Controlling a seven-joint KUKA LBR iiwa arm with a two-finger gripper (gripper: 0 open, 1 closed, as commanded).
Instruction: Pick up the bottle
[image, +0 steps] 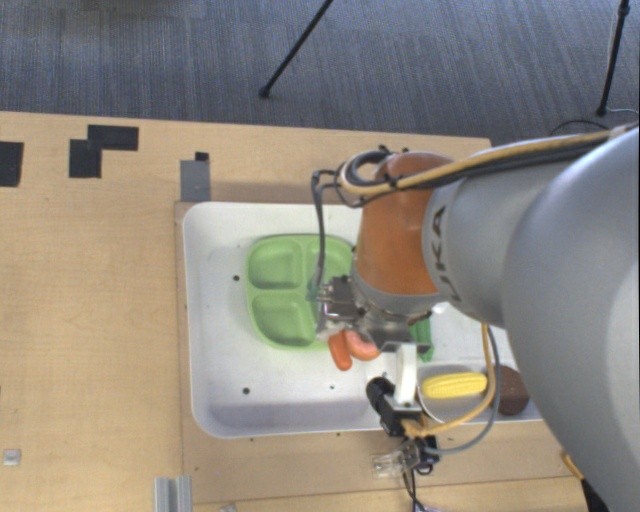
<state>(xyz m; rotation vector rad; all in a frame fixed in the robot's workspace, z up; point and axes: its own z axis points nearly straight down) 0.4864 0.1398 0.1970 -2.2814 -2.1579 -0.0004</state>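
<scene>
Where arm (520, 260) overhangs, bottle and jaws indistinct.

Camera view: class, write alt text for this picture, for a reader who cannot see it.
A grey robot arm with an orange band reaches from the right over a shallow white bin on a wooden bench. Under it lie a green divided tray, orange sausage-like pieces and a yellow corn cob.
</scene>
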